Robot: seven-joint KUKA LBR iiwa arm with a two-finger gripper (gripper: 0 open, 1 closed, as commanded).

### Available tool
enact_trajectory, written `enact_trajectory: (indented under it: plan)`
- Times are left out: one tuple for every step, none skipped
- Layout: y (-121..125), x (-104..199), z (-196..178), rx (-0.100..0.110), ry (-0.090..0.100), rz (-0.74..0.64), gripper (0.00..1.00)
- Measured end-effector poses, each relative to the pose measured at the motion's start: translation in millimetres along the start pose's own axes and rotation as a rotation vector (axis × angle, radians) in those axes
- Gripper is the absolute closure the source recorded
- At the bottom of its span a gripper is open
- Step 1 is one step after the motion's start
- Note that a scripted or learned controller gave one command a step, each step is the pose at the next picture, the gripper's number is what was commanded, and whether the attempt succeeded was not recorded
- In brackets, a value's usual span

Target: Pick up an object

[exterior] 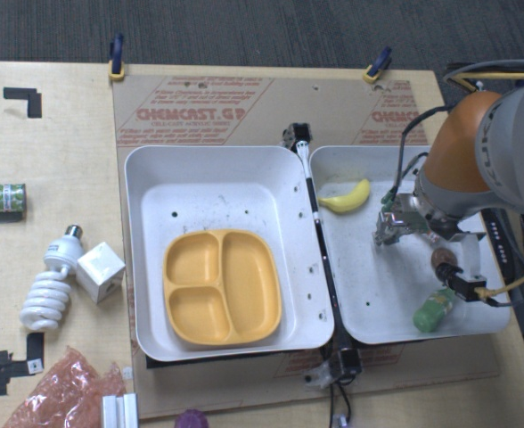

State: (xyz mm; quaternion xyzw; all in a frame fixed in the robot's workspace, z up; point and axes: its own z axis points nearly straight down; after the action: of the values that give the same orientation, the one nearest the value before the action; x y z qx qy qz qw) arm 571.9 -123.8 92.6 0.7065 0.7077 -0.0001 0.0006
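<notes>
The green object lies nearest, at the right bin's five o'clock, and the banana far at eleven. Between them the gripper hangs low, its opening indiscernible; centring squarely over one piece before descending seems wisest.

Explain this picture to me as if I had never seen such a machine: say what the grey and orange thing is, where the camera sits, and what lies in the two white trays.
The grey and orange thing is a robot arm reaching in from the right. At its tip is a claw, low over the right bin. One camera looks down at a slant from above the bench. The left bin holds a yellow divided plate. The right bin holds a banana near the top, a green object near the bottom, and a small brown object beside the arm. The picture does not show anything between the claw's fingers, so I would not call anything held.
</notes>
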Motion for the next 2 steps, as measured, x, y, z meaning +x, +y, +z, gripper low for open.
enact_trajectory:
  plan:
    - [0.0, 0.0, 0.0, 0.000, 0.000, 0.000, 0.00]
    - [0.6, -0.5, -10.3, -0.002, -0.001, -0.002, 1.00]
